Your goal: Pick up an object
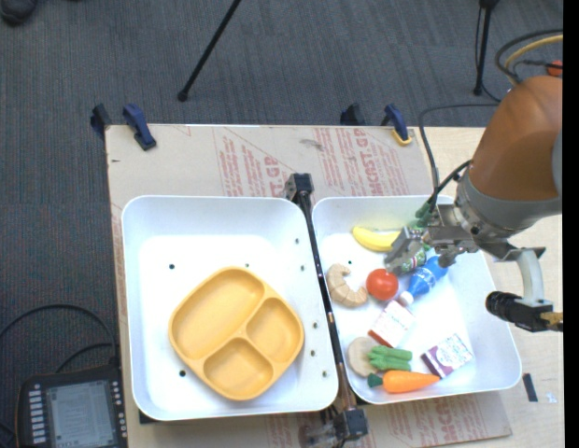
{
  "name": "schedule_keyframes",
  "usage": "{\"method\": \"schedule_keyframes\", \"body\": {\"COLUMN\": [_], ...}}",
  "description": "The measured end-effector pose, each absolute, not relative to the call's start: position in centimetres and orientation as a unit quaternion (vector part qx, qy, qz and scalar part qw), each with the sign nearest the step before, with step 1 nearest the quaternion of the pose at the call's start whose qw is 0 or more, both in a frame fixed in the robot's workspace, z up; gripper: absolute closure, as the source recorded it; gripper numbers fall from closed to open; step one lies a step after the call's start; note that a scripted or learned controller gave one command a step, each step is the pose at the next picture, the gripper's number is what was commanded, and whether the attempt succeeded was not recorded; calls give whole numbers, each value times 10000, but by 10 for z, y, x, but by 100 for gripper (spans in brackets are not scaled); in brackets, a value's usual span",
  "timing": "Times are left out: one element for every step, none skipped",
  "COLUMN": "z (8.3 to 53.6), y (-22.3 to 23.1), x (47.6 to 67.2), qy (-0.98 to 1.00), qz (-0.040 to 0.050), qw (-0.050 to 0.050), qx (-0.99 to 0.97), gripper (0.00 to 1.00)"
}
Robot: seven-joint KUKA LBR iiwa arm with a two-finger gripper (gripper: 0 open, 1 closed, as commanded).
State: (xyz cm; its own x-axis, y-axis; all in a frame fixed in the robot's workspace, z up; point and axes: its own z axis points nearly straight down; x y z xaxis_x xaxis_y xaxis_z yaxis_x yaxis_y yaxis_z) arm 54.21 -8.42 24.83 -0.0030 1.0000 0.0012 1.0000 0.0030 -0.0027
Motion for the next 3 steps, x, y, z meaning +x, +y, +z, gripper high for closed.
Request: {"method": "schedule_keyframes", "body": {"z": [90,97,97], "y": [-89,-89,-89], "x": [532,530,530], "qy": [-7072,-7059,-7060], "qz": [-17,1,1], "qw": [-15,20,20], "qx": [-7070,-7083,-7082], "gripper": [0,100,0]}}
